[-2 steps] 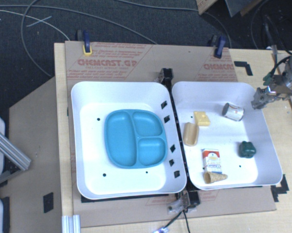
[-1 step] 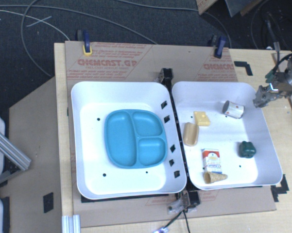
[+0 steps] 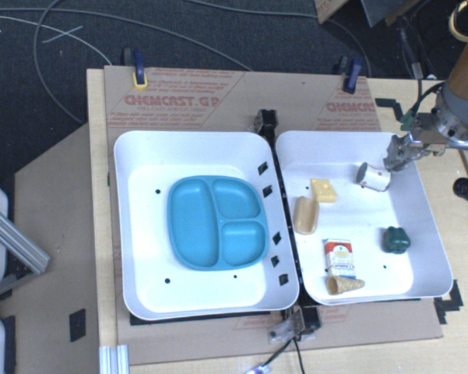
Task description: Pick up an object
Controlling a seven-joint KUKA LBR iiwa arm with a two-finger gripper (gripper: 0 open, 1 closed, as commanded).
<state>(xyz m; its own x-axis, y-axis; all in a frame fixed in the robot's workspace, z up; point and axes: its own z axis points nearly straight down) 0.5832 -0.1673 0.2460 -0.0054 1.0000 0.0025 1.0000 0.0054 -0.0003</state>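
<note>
My gripper [image 3: 395, 153] hangs over the upper right part of the right bin [image 3: 428, 232], reaching in from the right edge of the camera view. Just below and to its left lies a small white and grey cylinder [image 3: 372, 178], close to the gripper; I cannot tell whether they touch. Also in that bin are a yellow block [image 3: 322, 190], a tan oblong piece [image 3: 305, 214], a red and white box [image 3: 339, 257], a tan cone-shaped piece [image 3: 344, 285] and a dark green lump [image 3: 395, 240].
The left bin [image 3: 140, 170] holds a blue divided plate [image 3: 216, 222]. A black clip strip [image 3: 274, 209] runs between the bins. Clamps [image 3: 139, 67] pin the cardboard base at the back. The arm's grey body [image 3: 458, 104] stands at the right.
</note>
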